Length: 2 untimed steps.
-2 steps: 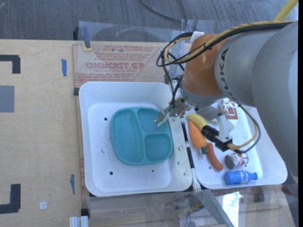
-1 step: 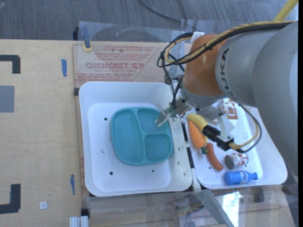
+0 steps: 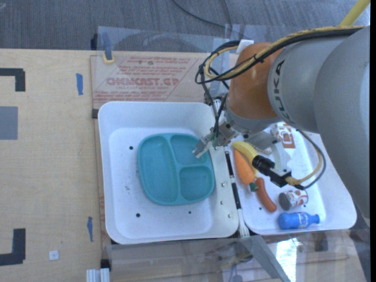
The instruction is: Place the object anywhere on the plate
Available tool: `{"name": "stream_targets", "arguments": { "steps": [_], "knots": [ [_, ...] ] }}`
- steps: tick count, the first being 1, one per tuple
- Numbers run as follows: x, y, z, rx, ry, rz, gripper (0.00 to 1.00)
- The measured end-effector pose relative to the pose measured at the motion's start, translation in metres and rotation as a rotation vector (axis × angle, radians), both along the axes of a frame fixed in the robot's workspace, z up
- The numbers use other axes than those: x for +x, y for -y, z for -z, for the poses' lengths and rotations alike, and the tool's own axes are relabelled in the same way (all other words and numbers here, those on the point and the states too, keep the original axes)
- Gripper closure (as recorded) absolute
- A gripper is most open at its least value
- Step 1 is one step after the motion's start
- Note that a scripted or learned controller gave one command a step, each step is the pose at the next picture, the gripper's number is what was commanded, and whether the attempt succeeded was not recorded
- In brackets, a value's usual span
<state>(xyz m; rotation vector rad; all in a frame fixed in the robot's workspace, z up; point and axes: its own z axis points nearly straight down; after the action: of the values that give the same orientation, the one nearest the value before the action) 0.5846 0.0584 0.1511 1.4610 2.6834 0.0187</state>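
- Nearest the camera, at the bottom of the right bin [image 3: 346, 216], a blue bottle [image 3: 298, 220] is lying on its side, with a small can [image 3: 292, 199] sitting just above it.
- A bit further up, a red sausage-looking thing [image 3: 265, 196], a carrot [image 3: 243, 166] and a banana [image 3: 247, 152] are bunching together along that bin's left side, all pointing roughly toward the far-left.
- The left bin [image 3: 111, 181] is holding the teal divided plate [image 3: 175, 168], and nothing is sitting in its compartments.
- The gripper [image 3: 204, 148] is hovering over the plate's right edge, close to the wall between the bins. Can't tell if the fingers are spread or pinched, and I can't make out anything in them.
- So the object to place is, I'm guessing, one of the toy foods, lying just to the right of the gripper across the divider, with the banana closest. The arm is coming in from that same side.
- Furthest back, a cardboard sheet [image 3: 147, 81] is sitting behind the bins.
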Motion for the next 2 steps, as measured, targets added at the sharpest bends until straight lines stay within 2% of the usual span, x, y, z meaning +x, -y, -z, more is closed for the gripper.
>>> {"name": "stream_targets", "arguments": {
  "steps": [2],
  "knots": [
    [-0.0001,0.001,0.0,-0.003,-0.002,-0.025,0.0]
  ]
}}
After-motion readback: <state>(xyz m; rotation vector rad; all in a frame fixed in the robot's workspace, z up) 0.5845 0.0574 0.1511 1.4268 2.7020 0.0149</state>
